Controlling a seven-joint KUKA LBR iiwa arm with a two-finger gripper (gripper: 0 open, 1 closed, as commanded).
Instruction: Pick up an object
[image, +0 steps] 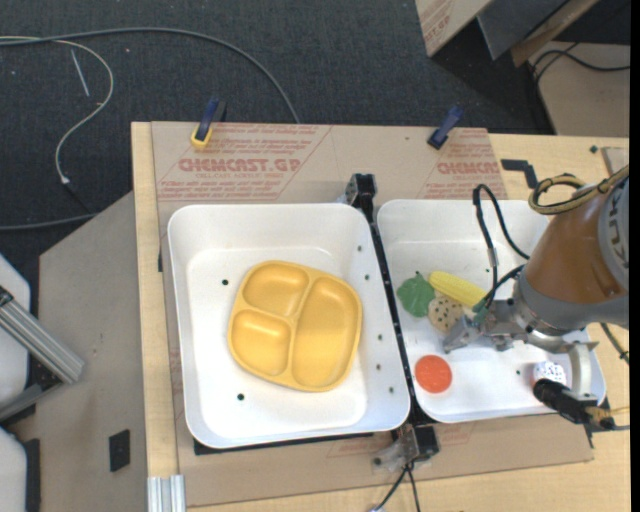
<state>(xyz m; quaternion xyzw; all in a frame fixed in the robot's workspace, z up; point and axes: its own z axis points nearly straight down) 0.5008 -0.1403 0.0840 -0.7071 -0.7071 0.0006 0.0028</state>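
the claw (468, 325) hung low beside a speckled piece (441, 314) – its grip state i could not tell – so crowding green (415, 294) and yellow (457, 290) toys risked a fumbled pick.

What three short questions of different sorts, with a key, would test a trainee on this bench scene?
1. True or false: the yellow divided plate lies in the left bin.
2. Which lies nearest the camera in the right bin: A green piece, B orange disc, C yellow corn-like piece?
3. Fill in: the pincer is beside the speckled ___.

Key: 1 true; 2 B; 3 cookie.
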